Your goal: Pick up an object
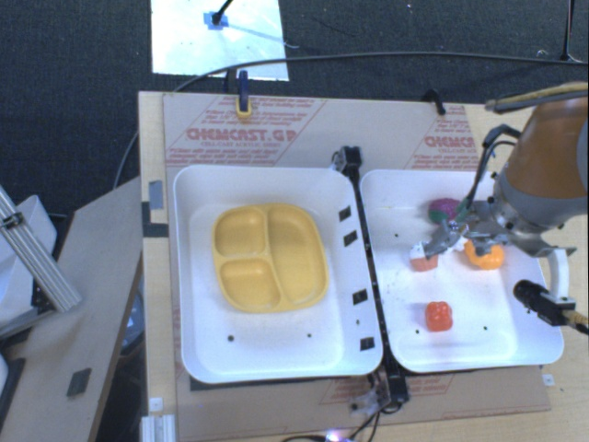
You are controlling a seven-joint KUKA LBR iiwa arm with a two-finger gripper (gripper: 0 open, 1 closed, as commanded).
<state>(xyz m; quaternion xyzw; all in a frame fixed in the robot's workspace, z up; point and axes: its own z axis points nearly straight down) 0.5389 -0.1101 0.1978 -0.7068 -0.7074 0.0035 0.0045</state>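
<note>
The right white bin [497, 339] holds several small objects. A red one [439, 316] lies near its front. A small orange and white piece [423, 261] sits left of centre, a purple and green object [444, 208] lies toward the back, and an orange object [487, 256] is partly under the arm. My gripper [460, 234] hangs low over the bin's middle, between the orange and white piece and the orange object, just in front of the purple one. The grey wrist hides its tip, and I see nothing held.
The left white bin [198, 339] holds a yellow divided tray [270, 254]. A black clipped divider [361, 247] runs between the bins. A black fitting [543, 302] juts over the right bin's right edge. A grey bracket [37, 256] stands at far left.
</note>
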